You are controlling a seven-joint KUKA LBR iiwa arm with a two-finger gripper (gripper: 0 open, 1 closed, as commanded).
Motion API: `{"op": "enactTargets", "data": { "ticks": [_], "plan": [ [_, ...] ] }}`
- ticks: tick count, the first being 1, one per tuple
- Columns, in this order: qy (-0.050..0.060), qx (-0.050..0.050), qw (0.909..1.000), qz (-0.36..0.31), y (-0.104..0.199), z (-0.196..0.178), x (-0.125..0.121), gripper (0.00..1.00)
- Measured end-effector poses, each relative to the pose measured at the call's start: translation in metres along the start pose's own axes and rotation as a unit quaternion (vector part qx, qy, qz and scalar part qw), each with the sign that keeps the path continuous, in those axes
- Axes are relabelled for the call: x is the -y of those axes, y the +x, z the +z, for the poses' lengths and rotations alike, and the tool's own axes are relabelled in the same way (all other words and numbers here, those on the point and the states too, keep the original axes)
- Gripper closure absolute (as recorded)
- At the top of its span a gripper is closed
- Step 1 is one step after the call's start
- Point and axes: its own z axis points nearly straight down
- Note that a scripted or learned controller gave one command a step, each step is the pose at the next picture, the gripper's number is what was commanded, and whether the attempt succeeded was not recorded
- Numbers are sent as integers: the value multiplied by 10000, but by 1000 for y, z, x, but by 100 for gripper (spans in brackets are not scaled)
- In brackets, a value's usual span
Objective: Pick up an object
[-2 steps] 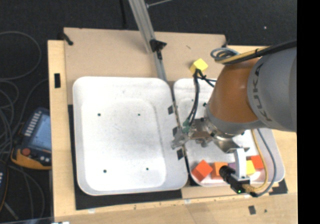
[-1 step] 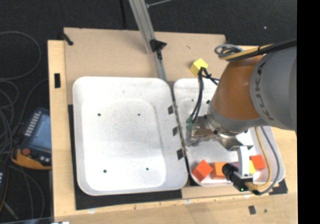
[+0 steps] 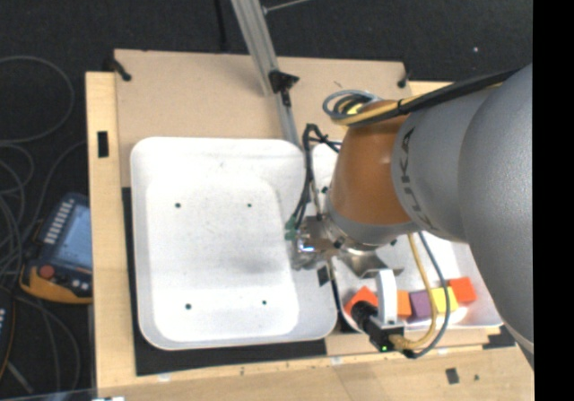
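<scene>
From my remote seat, the biggest thing I see is the arm (image 3: pixel 457 166), its grey body and orange band covering most of the right half of the view and reaching in over the right bin. Under it lies the table (image 3: pixel 179 94), a pale board carrying both bins. The left bin (image 3: pixel 215 247) sits in plain sight, white and shallow with rounded corners, its floor showing a few small dark dots. The right bin (image 3: pixel 480 314) I see as just a strip of its lower part below the arm. In that strip lie small blocks: an orange block (image 3: pixel 461 292) at the right, a purple block (image 3: pixel 420 303) just beside it on its left, a yellow piece (image 3: pixel 439 300) between the two, and an orange-red object (image 3: pixel 362 300) further left near the cables. The end effector (image 3: pixel 309 247) hangs at the inner edge between the bins; I cannot tell how it stands, since the wrist hides it
</scene>
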Motion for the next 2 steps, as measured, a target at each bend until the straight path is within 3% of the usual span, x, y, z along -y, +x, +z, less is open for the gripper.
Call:
{"op": "enactTargets", "data": {
  "ticks": [1,2],
  "plan": [
    [-7,5,10000,39,-3,-1,0,0],
    [-60,8,10000,30,-28,-79,-2,0]
  ]
}}
